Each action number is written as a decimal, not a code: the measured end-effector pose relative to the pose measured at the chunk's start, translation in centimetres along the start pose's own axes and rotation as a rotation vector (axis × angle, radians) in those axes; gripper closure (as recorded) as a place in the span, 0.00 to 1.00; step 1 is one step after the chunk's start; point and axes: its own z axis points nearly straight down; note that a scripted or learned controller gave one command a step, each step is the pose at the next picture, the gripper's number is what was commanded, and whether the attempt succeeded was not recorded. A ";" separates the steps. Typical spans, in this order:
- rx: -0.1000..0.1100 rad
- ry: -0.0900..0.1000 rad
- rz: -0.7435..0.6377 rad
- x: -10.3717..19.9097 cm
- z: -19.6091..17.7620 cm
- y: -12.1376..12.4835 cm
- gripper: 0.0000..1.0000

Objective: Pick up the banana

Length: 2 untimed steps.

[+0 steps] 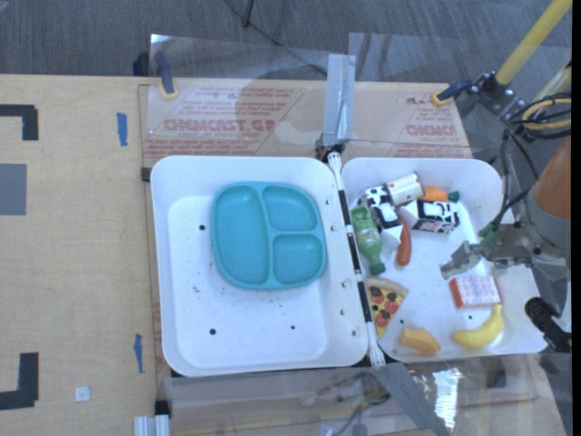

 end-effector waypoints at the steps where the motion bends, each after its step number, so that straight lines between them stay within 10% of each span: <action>1: -0.014 -0.003 -0.166 -4.2 8.5 -0.7 0.00; 2: -0.016 0.008 -0.227 -5.9 9.2 -0.4 0.00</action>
